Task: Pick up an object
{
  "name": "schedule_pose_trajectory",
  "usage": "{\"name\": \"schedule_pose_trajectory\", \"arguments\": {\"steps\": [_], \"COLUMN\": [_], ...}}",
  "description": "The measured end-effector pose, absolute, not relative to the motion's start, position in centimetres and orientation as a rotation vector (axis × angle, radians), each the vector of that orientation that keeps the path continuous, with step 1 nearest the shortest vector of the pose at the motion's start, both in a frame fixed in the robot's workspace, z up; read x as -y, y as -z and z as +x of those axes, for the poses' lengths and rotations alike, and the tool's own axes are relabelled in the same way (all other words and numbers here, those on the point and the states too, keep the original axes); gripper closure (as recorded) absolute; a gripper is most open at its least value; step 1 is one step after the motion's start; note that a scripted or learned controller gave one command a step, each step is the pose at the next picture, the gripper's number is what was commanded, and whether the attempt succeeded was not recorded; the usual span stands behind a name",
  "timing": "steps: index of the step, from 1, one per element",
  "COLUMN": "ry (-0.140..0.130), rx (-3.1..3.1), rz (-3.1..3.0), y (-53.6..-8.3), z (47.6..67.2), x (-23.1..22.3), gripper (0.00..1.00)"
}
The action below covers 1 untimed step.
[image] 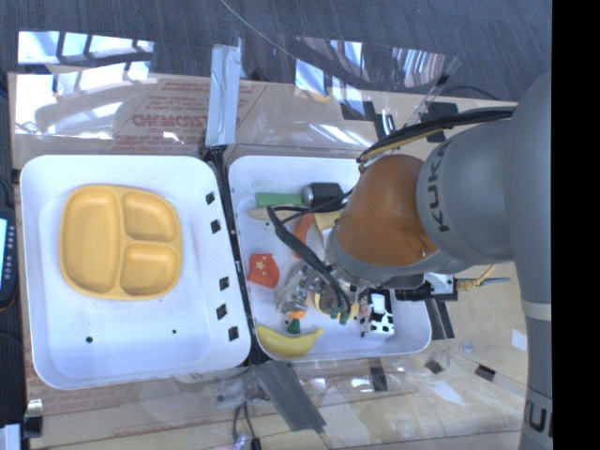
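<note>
Arm: grey KUKA arm (487,195) with its orange band (384,209) looms closest to the lens, reaching in from the right over the right bin (246,181).
Gripper: gripper (314,293) sits low among the clutter near the bin's front edge; whether it is spread or closed on anything I cannot tell, the wrist hides too much.
Likely target: yellow banana (289,339), lying along the front edge of the right bin, near its front-left corner and just beside the gripper.
Banana look: curved, smooth, bright yellow with darker tips, lying flat on its side.
Banana handling: probably a light toy, stiff enough to pinch, with a smooth skin that may slip; my judgement is to grip across the thick middle, at right angles to the curve.
Other pieces: red block (263,269) towards the left wall; green piece (278,199) and a dark cylinder (322,194) near the back edge; black-and-white cow toy (380,319) towards the front-right corner.
Left bin: left bin (37,345) holds a yellow divided plate (120,242) towards its back-left part.
Risk: crowded pieces beside the gripper could be nudged or taken by mistake.
</note>
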<state>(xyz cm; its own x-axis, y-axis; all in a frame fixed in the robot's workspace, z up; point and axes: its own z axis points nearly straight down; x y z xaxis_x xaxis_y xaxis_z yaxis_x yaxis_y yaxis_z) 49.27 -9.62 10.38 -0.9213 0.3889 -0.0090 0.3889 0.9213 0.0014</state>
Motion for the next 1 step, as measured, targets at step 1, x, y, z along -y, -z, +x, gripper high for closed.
{"name": "schedule_pose_trajectory", "arguments": {"steps": [1], "ry": [0.0], "rx": [-3.073], "rz": [0.645], "y": [-10.47], "z": [51.47], "x": [9.13], "gripper": [1.0]}}
